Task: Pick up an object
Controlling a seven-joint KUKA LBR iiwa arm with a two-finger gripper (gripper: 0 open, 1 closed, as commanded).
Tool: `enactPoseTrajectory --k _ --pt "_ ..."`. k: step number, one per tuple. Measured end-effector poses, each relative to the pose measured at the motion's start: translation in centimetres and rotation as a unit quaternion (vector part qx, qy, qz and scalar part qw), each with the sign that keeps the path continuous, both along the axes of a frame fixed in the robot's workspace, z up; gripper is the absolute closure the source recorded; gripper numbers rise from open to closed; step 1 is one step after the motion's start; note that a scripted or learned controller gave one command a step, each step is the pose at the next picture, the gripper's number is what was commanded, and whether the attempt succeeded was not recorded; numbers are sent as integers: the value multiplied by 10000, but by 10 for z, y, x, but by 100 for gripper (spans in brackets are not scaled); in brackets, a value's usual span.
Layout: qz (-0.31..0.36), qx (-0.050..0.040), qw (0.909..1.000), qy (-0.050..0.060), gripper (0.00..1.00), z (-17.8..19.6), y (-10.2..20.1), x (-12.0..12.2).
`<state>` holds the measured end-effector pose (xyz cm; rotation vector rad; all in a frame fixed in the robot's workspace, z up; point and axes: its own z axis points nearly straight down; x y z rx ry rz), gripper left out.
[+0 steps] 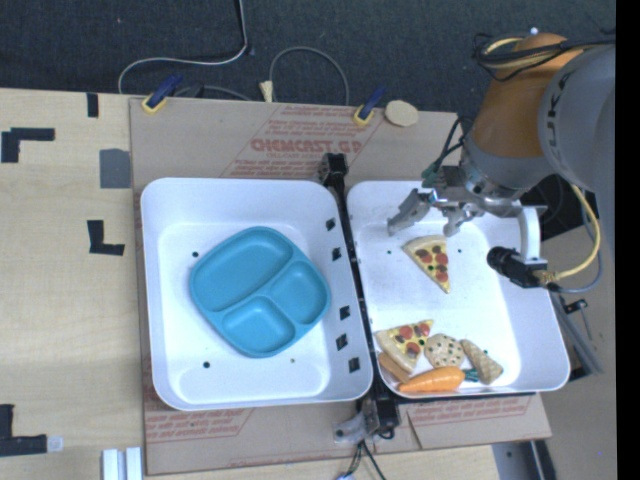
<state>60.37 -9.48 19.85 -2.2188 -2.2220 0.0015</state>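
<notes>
A: What is seen beneath the bins?

B: A dark carpet (100,18) is crossed by cables; a wooden bench (60,298) is covered by cardboard (300,143).

A: And inside?

B: A blue divided plate (260,290) is held by the left bin (165,268). In the right bin (535,338), a pizza slice (431,261) is found just below the gripper (430,218), whose fingers are spread, nothing between them. More toy food (435,358) is heaped at the near edge.
</notes>
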Motion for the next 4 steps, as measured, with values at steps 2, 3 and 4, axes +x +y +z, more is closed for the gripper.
enactPoseTrajectory --k 2,3,4 --pt "-2 -11 10000 -8 0 -115 -61 0" --pt "-3 -28 10000 -53 100 -99 -62 3" --pt "-5 -29 10000 -33 0 -102 -62 1"
